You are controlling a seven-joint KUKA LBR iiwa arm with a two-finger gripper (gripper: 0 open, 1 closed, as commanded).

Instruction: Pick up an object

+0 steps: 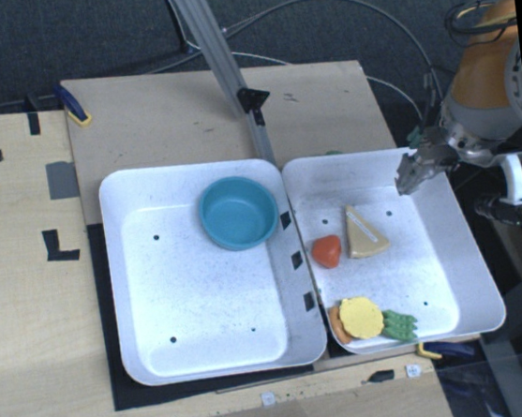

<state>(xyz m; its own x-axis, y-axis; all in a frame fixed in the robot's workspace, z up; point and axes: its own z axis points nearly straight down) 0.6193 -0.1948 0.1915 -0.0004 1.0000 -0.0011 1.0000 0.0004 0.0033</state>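
In the right bin [456,254] lie a tan sandwich wedge [365,233], a red tomato-like piece [327,251], and at the front a yellow round piece [360,317] beside a green leafy piece [399,326]. A blue bowl [237,212] sits at the back of the left bin [158,291]. My gripper [412,173] hangs over the right bin's back right corner, above and to the right of the wedge. Nothing shows between its fingers.
A grey pole [220,57] slants down from the top to the gap between the bins. Cables [350,12] loop behind the right bin. The arm's orange band [485,71] is at the right edge. Black clips [298,260] sit on the divider.
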